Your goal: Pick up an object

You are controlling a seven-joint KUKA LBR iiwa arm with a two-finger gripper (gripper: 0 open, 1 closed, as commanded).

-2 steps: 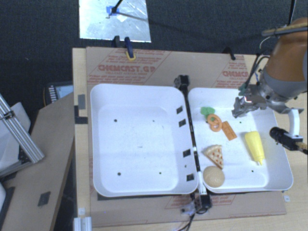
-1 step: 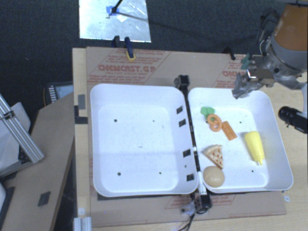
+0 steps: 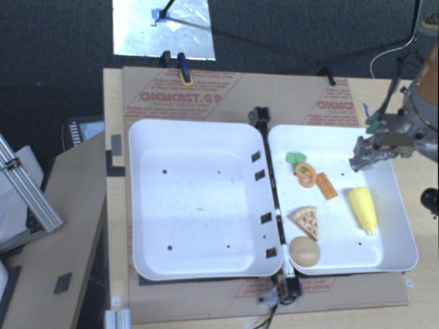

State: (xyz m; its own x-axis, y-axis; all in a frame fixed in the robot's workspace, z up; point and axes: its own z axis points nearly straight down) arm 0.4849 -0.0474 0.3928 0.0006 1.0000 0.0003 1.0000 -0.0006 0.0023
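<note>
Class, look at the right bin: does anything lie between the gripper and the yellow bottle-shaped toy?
Nothing visible does. The gripper hangs over the right bin, and bare white floor separates it from the yellow toy.

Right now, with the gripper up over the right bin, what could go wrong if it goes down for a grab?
The gripper hovers above bare floor of the right bin, so a straight descent may close on nothing. The pretzel, orange stick and green piece lie tightly grouped; a grab there could snag two. The yellow bottle is rounded and may roll or slip.
</note>
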